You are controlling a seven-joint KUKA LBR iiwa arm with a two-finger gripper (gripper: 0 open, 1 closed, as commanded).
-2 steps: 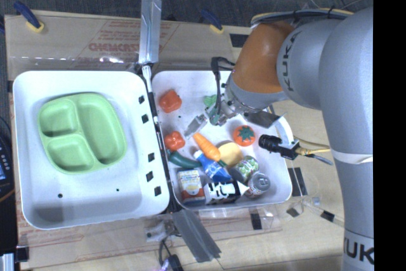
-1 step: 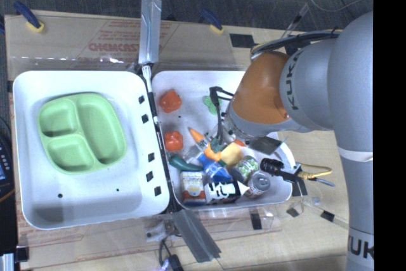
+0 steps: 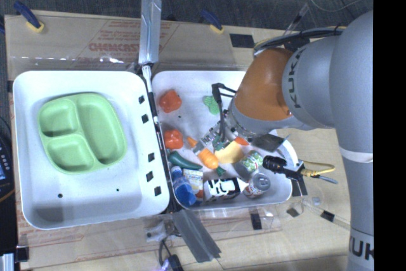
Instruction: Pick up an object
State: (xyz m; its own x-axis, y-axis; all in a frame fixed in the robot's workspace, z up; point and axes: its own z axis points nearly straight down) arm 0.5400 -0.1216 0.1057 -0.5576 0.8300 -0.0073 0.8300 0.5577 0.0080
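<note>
- My arm (image 3: 298, 82) reaches into the right bin (image 3: 190, 82), wrist low over the clutter.
- Jaws (image 3: 219, 136) sit among the pile, touching or just above a yellow object (image 3: 229, 152) and an orange piece (image 3: 208, 158); I can't tell how far they're open.
- Nothing seen gripped.
- Red items (image 3: 170, 100) lie apart, upper left of the bin.
- Left bin (image 3: 25, 136) holds a green divided tray (image 3: 81, 131).

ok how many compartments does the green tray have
3: the green tray in the left bin has one large section on the right and two smaller ones stacked on its left.
</note>
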